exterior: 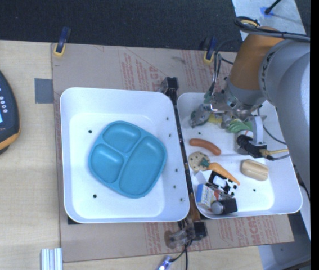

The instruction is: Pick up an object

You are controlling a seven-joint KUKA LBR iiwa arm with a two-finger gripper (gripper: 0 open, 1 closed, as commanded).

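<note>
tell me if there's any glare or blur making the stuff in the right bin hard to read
In the camera view, lighting is even, no strong glare on the right bin; the hot dog and blue plate read clearly, while the clutter under the gripper is soft, small and hard to identify.

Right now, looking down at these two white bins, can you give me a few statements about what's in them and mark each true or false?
1. The blue divided plate lies in the left bin. True.
2. The sausage lies on the blue plate. False: it lies in the right bin.
3. The gripper is over the right bin's far end. True.
4. The carrot is in the left bin. False: it is in the right bin, near the sausage.
</note>
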